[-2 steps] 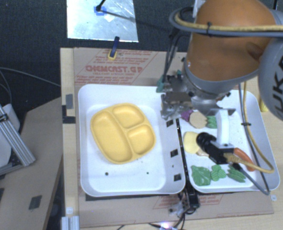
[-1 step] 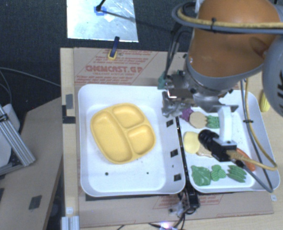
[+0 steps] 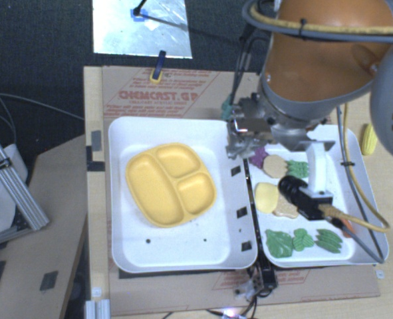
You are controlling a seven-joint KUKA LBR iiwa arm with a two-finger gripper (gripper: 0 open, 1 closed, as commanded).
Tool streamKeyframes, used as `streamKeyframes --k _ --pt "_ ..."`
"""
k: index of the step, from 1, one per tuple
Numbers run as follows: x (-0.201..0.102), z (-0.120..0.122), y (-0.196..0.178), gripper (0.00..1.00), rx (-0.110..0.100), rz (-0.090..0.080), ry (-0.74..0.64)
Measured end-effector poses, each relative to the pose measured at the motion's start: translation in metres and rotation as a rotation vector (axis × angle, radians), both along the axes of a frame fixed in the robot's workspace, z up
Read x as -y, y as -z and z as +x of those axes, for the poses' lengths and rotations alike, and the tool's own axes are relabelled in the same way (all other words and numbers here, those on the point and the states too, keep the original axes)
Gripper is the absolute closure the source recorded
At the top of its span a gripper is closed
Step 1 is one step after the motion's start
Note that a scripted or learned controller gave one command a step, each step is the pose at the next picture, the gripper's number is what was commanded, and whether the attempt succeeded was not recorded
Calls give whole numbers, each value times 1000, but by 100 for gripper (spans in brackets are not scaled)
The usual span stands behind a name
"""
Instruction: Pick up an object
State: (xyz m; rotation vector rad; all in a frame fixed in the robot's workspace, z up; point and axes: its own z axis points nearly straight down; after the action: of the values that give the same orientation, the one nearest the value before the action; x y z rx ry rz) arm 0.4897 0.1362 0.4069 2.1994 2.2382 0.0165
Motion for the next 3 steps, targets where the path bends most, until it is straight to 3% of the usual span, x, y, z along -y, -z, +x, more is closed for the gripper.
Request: streamKeyframes --k 3 --pt "-1 2 -33 100 7 1 -18"
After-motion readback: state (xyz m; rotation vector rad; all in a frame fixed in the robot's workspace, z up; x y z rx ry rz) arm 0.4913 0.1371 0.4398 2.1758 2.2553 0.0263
